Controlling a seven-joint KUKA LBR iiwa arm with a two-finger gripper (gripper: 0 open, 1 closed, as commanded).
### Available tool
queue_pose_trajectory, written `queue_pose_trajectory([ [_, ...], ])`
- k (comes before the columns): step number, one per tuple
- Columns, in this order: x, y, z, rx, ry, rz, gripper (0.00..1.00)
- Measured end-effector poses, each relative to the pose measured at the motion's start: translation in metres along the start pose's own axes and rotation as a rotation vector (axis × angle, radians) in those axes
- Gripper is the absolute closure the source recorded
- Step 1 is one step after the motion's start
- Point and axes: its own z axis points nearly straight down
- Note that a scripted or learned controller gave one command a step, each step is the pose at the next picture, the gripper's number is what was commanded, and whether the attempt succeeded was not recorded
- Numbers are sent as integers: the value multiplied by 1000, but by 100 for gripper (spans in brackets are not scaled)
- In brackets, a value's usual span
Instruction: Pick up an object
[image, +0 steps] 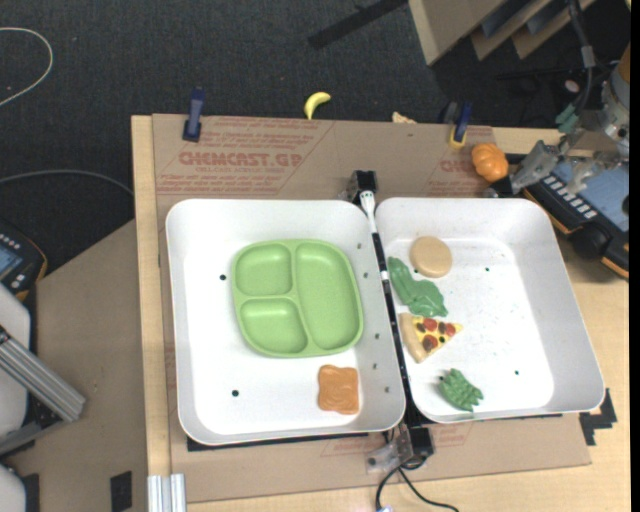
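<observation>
Left bin (190, 300): you have a green divided tray (297, 297) lying flat near its middle, three compartments showing.
Lower left bin: an orange, toast-like piece (339, 389) sits just below the tray, apart from it, near the bin's right wall.
Right bin (560, 330): four pieces lie along its left side.
Top of that group: a round tan cookie (431, 256).
Just below: a green leafy piece (415, 289), its upper end close beside the cookie.
Next down: a pizza slice (428, 335), touching or nearly touching the leaf.
Lowest: a small green leafy item (460, 390), apart from the slice.
Claw: you cannot tell its state here.
Beyond the bins: a small orange ball (489, 161) and a yellow banana (316, 102).
</observation>
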Motion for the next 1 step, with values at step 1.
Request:
queue_pose_trajectory([
  [1, 0, 1, -12, -5, -2, -1, 100],
])
